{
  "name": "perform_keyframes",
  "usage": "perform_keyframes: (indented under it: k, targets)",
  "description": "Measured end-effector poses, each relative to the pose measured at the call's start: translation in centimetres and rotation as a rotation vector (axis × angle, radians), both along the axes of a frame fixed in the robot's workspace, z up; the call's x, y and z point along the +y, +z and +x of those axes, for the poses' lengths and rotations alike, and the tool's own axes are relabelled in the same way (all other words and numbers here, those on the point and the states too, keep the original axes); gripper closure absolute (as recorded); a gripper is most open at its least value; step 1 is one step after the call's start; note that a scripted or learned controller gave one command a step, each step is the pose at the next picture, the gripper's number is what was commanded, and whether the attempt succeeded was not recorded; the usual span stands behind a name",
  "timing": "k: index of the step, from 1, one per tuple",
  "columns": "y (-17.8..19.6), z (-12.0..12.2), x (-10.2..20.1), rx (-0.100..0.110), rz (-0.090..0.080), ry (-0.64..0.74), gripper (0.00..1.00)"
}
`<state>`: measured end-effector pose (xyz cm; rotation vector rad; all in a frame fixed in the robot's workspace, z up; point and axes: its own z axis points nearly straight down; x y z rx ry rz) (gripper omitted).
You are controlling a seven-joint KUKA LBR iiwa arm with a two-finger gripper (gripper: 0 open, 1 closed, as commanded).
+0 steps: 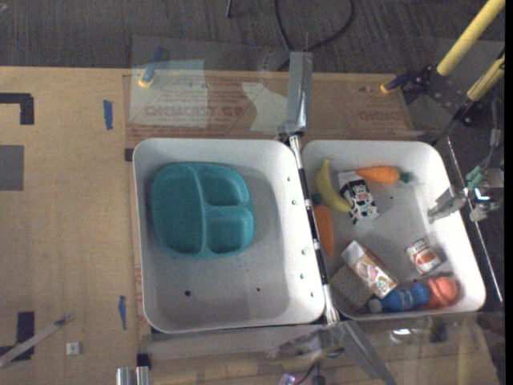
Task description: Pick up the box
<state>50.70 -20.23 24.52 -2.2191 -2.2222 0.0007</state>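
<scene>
Two small boxes lie in the right bin (458, 251). A white carton with black patches (358, 198) rests near the bin's back, between a banana (327, 186) and a carrot (380, 175). A longer white and pink box (370, 269) lies tilted near the front. My gripper (454, 204) shows as a small metal part at the bin's right rim, well apart from both boxes, with nothing visibly in it.
The right bin also holds a second carrot (324, 229) by the left wall, a small can (424, 256), a blue bottle (405, 297), a red-orange item (443, 290) and a brown pad (347, 285). A teal divided plate (202, 208) lies in the left bin (240, 295).
</scene>
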Motion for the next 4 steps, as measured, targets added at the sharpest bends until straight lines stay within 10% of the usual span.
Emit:
perform_keyframes:
  k: [1,2,3,4]
  targets:
    - [-15.2,3.1,6.3,-0.003,-0.002,0.02,0.0]
    - [-6.6,5.9,-0.1,-0.003,-0.002,-0.107,0.0]
    - [-12.7,7.0,5.3,-0.032,-0.006,-0.262,0.0]
    - [2.5,4.2,0.0,-0.001,-0.002,-0.396,0.0]
